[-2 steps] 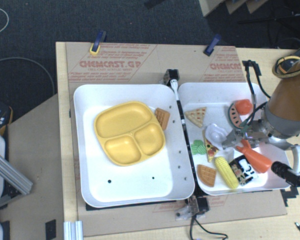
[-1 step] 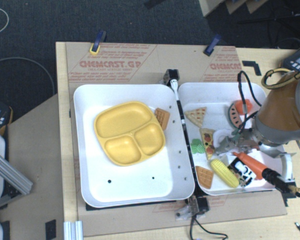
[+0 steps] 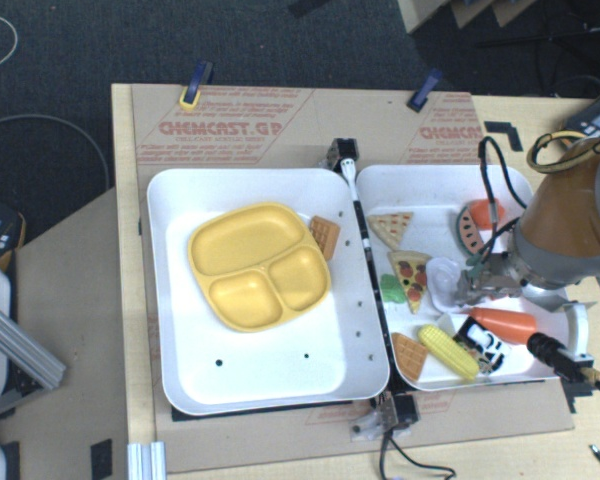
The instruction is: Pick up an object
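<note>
Camera view. Cardboard sheet [image 3: 280,118] printed "CHEMCAST GP" covers the surface [image 3: 135,268]. Left bin [image 3: 170,268]: yellow divided plate [image 3: 258,266], waffle piece [image 3: 325,235] at the plate's right edge. Right bin [image 3: 420,180], right of the plate: pizza slices [image 3: 408,268], watermelon slice [image 3: 472,226], corn cob [image 3: 448,352], carrot [image 3: 502,321]. My end effector [image 3: 472,286] sits low among these, beside the carrot; finger state cannot be told. Dark carpet [image 3: 80,28] beyond.

Dark grey carpet floor [image 3: 130,28]; cardboard-covered bench [image 3: 280,118]; aluminium frame [image 3: 20,353] at left.
</note>
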Robot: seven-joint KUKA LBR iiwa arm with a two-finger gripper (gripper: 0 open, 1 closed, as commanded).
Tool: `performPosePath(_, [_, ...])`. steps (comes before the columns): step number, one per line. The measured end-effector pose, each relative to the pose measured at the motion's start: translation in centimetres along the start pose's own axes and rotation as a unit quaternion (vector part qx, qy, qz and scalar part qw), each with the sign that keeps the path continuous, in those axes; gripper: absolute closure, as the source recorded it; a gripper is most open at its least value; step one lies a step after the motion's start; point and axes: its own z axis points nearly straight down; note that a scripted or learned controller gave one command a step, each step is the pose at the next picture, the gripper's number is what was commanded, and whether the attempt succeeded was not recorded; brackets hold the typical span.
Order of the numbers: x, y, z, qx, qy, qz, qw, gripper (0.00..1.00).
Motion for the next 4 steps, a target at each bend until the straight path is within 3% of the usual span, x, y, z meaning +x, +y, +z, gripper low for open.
performPosePath(2, [-0.1, 1.0, -10.3, -0.003, -0.001, -0.001, 1.0, 1.0])
performPosePath(3, [-0.1, 1.1, -12.7, -0.002, -0.001, -0.001, 1.0, 1.0])
performPosePath(4, [4.8, 1.3, -11.8, 0.001, 0.002, -0.003, 1.0, 1.0])
